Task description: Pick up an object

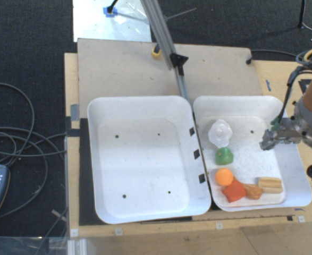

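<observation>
Two white bins sit side by side on the tabletop (124,68), and all the loose objects lie in the right bin (251,110), gathered toward its near left part. A clear, crumpled-looking plastic piece (219,132) lies nearest the divider between the bins, with a green ball (224,155) just beside it toward the near edge, then an orange ball (224,176), a red block (233,191) touching a small brown piece (253,192), and a tan bread-like roll (270,184) toward the bin's near right corner. The left bin (140,158) carries nothing to pick.

The gripper (267,141) hangs at the right side of the right bin, low over bare floor and well apart from every object; whether it is apart or together I cannot tell, since it is small and dark at this slant. Nothing shows between it. Judging by this, no pick has been made yet, and the gripper would need to travel toward the cluster, the roll being nearest.
</observation>
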Motion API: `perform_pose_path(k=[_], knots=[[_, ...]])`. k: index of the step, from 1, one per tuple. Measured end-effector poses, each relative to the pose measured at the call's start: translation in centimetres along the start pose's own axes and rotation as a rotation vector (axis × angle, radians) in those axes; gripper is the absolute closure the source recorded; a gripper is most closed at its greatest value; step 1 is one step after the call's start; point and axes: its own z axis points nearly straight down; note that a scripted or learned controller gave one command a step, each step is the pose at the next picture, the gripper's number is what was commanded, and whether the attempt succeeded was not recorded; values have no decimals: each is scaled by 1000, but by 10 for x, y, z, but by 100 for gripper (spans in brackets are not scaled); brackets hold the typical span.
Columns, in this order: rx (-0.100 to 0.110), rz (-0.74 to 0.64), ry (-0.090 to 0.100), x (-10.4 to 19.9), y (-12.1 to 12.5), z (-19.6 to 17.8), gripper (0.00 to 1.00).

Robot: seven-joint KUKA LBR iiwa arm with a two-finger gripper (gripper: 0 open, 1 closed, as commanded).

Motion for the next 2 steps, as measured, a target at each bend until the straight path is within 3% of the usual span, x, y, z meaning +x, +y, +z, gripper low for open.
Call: perform_pose_path(k=[1, 2], knots=[[1, -1, 0, -1, 2, -54, 100], [8, -5, 4, 51, 16, -38, 100]])
